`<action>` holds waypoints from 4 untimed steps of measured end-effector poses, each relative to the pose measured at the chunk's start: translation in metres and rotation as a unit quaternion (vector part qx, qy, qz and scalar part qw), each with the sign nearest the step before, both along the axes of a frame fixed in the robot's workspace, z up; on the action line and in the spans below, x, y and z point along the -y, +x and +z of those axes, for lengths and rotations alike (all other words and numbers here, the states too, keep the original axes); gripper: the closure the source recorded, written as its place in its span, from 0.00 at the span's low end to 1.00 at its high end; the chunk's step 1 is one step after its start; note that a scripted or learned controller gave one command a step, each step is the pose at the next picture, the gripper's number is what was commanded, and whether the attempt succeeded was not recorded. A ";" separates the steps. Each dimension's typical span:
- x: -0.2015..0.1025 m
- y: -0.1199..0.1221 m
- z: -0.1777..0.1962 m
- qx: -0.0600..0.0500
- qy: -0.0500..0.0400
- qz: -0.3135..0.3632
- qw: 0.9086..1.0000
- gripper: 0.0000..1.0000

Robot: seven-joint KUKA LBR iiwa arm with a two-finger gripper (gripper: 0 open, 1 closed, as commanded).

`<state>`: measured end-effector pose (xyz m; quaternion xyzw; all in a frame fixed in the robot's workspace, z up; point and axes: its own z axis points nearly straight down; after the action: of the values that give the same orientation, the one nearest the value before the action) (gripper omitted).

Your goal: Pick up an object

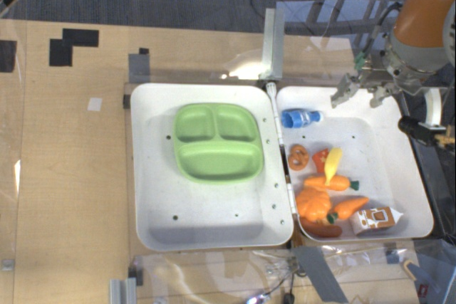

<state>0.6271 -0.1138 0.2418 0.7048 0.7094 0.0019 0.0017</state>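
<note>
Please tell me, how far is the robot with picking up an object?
Done: nothing looks lifted; the blue bottle, carrots and small carton lie in the right bin. In hand: the gripper hangs open over that bin's far edge, with nothing between its fingers. Left: descend, grasp one object, lift it.

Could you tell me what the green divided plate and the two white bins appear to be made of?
Green divided plate: likely moulded plastic, matte, with rounded, seamless compartments. Left bin and right bin: probably plastic too, smooth, softly glossy white, with rounded corners.
</note>
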 end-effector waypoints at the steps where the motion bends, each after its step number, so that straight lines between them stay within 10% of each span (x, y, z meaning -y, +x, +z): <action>1: 0.031 0.034 -0.062 0.000 -0.001 0.063 0.998 0.00; 2: -0.006 -0.005 -0.152 0.003 -0.001 0.078 0.997 0.00; 3: 0.010 -0.044 -0.152 0.004 -0.001 0.061 0.998 0.00; 4: 0.008 -0.041 -0.139 0.008 0.000 0.062 0.998 1.00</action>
<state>0.5858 -0.1218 0.1026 0.6596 0.7516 0.0078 0.0072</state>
